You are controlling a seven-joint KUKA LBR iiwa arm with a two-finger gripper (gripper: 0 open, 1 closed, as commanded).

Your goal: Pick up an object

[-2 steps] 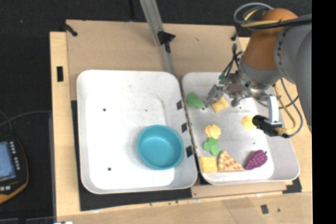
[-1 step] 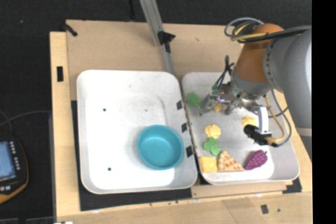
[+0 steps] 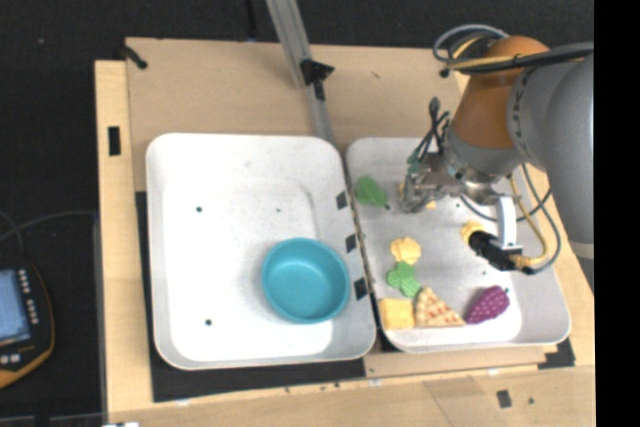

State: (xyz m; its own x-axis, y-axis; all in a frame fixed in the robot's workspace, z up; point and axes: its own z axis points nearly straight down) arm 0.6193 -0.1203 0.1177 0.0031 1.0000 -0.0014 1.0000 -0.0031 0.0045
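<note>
We cannot tell how wide the gripper (image 3: 418,196) stands, so we should centre it over the green toy (image 3: 371,192) at its nine o'clock.

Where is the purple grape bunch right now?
In the camera view, the purple grape bunch lies in the right-hand bin, near its front right corner, just right of the pizza slice.

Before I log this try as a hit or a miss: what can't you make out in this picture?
1. Whether the pincer holds anything: it is too small and dark in the camera view, close under the arm.
2. The far right corner of the right bin: covered by the arm.
3. What the yellow piece and the green piece are: too small to tell.
</note>
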